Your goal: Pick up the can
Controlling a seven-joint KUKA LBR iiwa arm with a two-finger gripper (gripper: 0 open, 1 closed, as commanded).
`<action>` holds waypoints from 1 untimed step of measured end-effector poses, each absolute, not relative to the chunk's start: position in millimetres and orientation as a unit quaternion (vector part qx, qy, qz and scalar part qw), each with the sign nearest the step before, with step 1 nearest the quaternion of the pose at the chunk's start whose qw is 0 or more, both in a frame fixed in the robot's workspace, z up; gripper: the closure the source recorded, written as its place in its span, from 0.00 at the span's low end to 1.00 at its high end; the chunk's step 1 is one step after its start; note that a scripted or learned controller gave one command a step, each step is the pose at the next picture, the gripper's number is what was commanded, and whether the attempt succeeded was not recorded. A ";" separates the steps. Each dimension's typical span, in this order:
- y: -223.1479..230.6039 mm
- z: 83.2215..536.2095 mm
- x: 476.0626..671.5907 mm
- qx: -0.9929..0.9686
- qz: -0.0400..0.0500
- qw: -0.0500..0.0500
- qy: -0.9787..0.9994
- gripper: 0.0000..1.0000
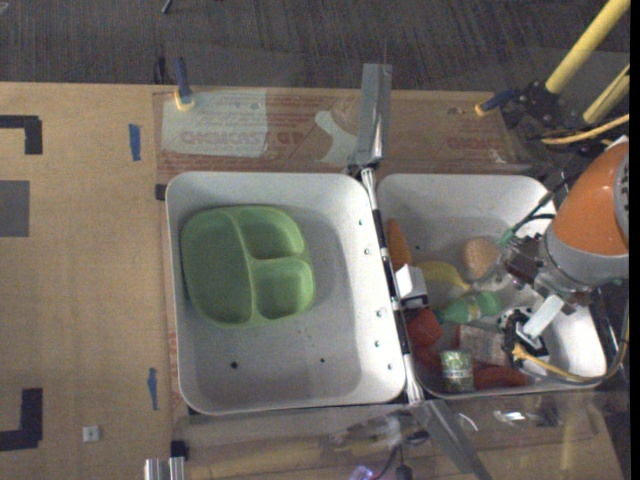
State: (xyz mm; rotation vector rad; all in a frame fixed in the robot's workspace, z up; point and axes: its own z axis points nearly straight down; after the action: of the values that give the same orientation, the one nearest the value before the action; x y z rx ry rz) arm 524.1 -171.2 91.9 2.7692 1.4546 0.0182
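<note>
The can is a small cylinder with a greenish top. It stands near the front edge of the right bin, among red items. My gripper hangs over the middle of that bin, above and to the right of the can and apart from it. Its tip is close to a green bottle-like thing. The arm's grey wrist and orange band cover the bin's right side.
The right bin also holds an orange carrot shape, a yellow piece, a tan round thing, a small white block and red pieces. A green divided plate lies in the left bin.
</note>
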 end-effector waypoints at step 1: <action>-155.0 86.4 567.4 0.884 0.001 0.001 0.467 0.00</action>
State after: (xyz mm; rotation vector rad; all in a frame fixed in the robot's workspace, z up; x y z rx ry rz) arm 567.4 -155.0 86.4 2.7751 1.4663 0.0046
